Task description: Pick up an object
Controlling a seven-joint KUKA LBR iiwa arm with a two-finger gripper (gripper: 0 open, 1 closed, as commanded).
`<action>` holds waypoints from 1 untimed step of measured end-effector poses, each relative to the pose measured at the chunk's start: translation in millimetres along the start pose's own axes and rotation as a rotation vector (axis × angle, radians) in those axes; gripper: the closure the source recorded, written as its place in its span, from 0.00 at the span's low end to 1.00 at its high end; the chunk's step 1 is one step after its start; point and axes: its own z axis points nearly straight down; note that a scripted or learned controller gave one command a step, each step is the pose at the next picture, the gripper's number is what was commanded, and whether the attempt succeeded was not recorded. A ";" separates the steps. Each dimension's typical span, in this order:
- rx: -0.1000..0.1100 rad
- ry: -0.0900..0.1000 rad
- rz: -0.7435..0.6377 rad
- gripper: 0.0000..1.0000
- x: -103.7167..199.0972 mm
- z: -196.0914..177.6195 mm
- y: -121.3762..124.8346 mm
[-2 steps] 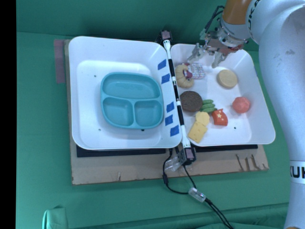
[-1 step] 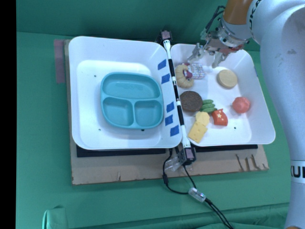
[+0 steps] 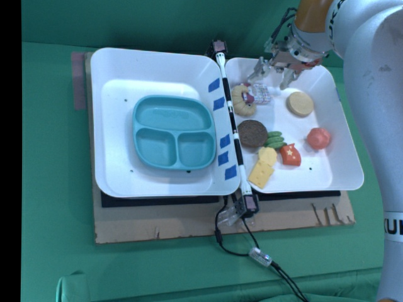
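While my tool (image 3: 273, 72) hangs open, gripping nothing, I see it just above the doughnut (image 3: 242, 100) in the right bin (image 3: 343, 162).

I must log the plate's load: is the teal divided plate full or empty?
Empty. All three compartments of the teal divided plate show bare teal bottoms; the toy foods lie in the right bin.
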 end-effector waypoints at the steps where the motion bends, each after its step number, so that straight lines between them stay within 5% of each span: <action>1: 0.000 -0.001 0.001 0.00 0.4 0.0 -0.1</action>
